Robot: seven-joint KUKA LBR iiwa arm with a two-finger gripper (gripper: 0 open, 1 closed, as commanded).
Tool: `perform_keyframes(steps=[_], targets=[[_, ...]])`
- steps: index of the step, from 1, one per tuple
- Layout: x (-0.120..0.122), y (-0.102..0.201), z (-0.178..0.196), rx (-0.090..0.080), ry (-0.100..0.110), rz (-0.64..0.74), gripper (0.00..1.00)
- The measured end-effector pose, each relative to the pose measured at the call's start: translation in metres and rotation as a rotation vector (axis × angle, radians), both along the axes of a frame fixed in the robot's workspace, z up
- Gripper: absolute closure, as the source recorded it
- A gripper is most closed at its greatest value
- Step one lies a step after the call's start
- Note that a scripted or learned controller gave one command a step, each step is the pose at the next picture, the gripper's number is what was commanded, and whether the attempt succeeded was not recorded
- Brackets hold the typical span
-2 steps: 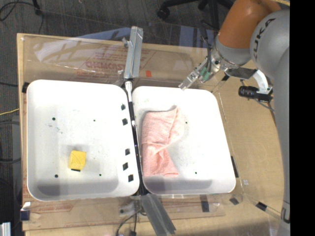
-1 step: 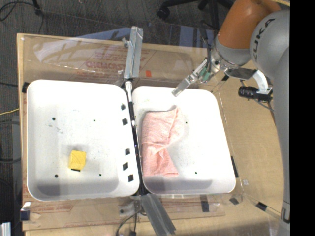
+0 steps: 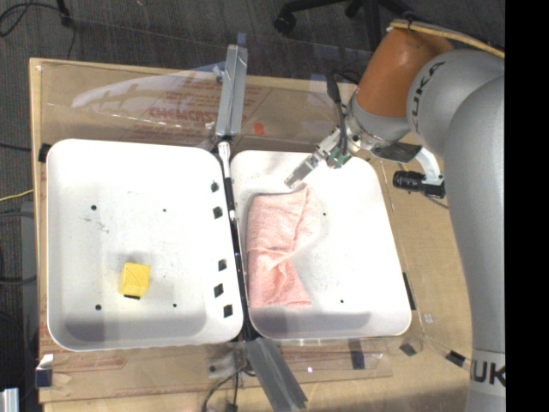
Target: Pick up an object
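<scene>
Count: two white bins, one pink cloth point(image 3: 277, 249), one yellow block point(image 3: 135, 279), one arm point(image 3: 446, 136) with one gripper point(image 3: 302, 175). Landmark is the divider point(image 3: 229, 230) where the two bins meet. Cloth lies in the right bin point(image 3: 377, 230), just beside the divider, along that bin's left side. It's pale pink, terry-looking, crumpled and folded into a long strip with creases down the middle, wider at the far end. Long axis runs roughly parallel to the divider, far end to near end of the bin, leaning slightly. Block sits in the left bin point(image 3: 86, 187), well apart from the divider, toward the near corner. Gripper hangs right of the divider at the cloth's far end, just above its top edge; nothing visible between the fingers, can't tell if they're parted or closed
</scene>
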State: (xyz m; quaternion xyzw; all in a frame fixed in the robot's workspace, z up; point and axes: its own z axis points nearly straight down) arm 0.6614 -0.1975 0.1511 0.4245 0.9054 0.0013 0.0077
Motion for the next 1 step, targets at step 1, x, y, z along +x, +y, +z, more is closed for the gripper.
perform_keyframes(steps=[1], targets=[[0.0011,-0.0070,-0.0098,-0.005,-0.010,0.061,0.00]])
